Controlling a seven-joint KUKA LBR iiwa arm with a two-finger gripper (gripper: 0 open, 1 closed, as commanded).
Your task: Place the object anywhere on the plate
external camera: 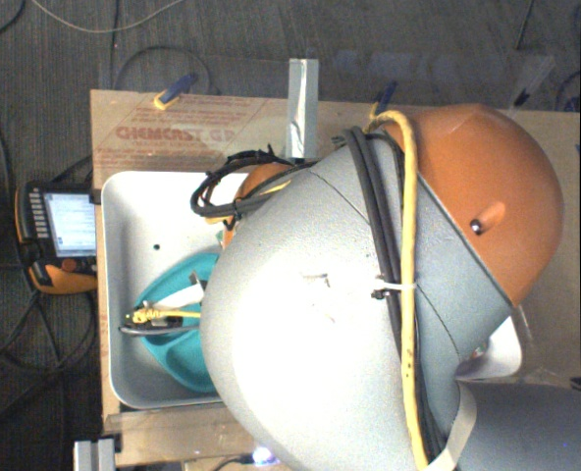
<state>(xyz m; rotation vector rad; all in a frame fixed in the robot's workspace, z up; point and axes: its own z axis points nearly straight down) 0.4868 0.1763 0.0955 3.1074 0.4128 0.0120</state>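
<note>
A small yellow-and-dark object (158, 316) lies on the teal plate (178, 353) in the near part of the left white bin (124, 224); the grey arm (340, 332) with its orange band (487, 204) covers the plate's right side and the scene's right; the gripper's state cannot be told; a handheld screen (63, 226) sits left of the bin.

The arm (320, 341) is a bulky, smooth grey shell with an orange dome (482, 199). Black and yellow cables (398, 263) run along it, tied with a white zip tie (394, 290). A small screw (478, 227) marks the orange part.
</note>
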